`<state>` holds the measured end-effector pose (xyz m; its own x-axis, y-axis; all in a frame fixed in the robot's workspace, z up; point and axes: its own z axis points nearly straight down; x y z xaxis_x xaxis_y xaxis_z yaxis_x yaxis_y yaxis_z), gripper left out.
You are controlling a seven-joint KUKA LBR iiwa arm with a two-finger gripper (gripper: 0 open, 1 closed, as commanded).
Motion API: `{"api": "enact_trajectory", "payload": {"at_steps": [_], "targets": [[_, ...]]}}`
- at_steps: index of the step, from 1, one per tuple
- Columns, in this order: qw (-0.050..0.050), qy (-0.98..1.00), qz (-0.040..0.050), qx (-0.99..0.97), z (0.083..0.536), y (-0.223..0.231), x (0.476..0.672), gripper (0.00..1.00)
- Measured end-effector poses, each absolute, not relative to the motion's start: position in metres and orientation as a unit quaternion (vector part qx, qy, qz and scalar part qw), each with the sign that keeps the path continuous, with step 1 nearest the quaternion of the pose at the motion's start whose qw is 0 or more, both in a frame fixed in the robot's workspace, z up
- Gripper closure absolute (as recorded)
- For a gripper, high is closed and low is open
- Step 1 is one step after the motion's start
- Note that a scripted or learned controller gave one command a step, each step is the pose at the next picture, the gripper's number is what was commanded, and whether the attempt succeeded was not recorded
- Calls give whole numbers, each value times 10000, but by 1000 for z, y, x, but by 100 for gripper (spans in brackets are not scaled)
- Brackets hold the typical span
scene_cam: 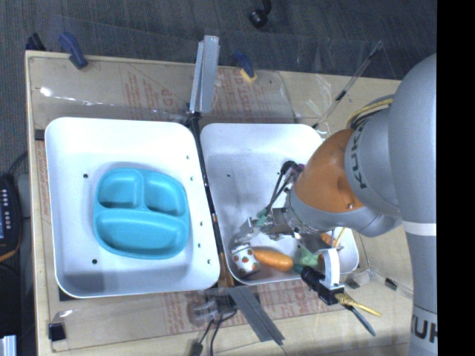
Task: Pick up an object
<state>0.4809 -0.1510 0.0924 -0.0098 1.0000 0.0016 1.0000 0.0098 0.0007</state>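
Carrot (273, 259) lies beside a spotted ball (243, 259), under the arm (334, 184).

The left bin (59, 199) is offering bare white floor along its rim, while a blue divided tray (141, 212) is taking up its middle; the right bin (237, 162) is lying open across its upper left half; the arm (356, 176) is covering its right side, reaching in from the right; an orange carrot (273, 259) and a small white ball (243, 258) are crowding the lower edge; the shared wall between the bins is standing in the way of sideways passage.
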Motion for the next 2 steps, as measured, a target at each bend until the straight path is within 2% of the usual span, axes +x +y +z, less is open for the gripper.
{"api": "enact_trajectory", "payload": {"at_steps": [1, 2], "targets": [[2, -7093, -3, -7049, 92, -206, 509, 0], [10, -7103, 4, -7039, 92, -209, 585, 0]]}}
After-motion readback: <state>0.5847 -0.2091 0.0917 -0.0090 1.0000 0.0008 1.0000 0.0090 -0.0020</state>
